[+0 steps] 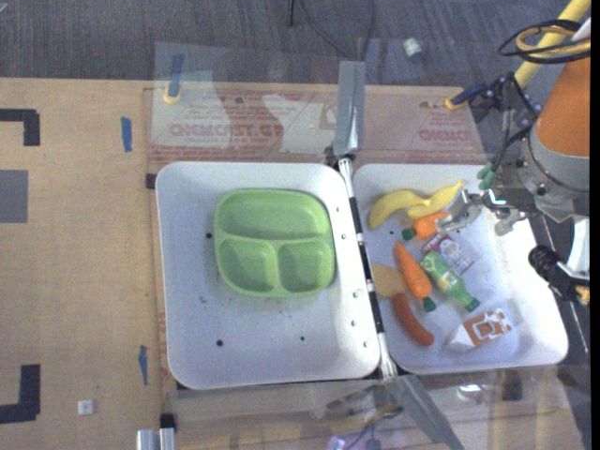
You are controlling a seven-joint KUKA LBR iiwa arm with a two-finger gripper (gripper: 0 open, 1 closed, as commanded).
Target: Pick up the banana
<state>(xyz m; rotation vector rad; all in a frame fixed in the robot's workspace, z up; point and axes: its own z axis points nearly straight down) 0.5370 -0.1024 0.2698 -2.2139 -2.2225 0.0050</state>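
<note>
A yellow banana [392, 205] lies at the far left of the right bin [548, 340], curving toward the divider. A second yellow banana-like piece [446, 196] lies just to its right. My gripper [458, 216] hangs low over the bin right beside that second piece, just above a small orange item [427, 224]. The grey arm with its orange band [565, 120] comes in from the right. Nothing shows as held.
The right bin also holds an orange carrot [412, 269], a red sausage [413, 319], a green bottle [447, 282], a small packet [444, 248], a tan piece [386, 278] and a white carton [486, 329]. A green divided plate [275, 242] sits in the left bin [187, 345].
</note>
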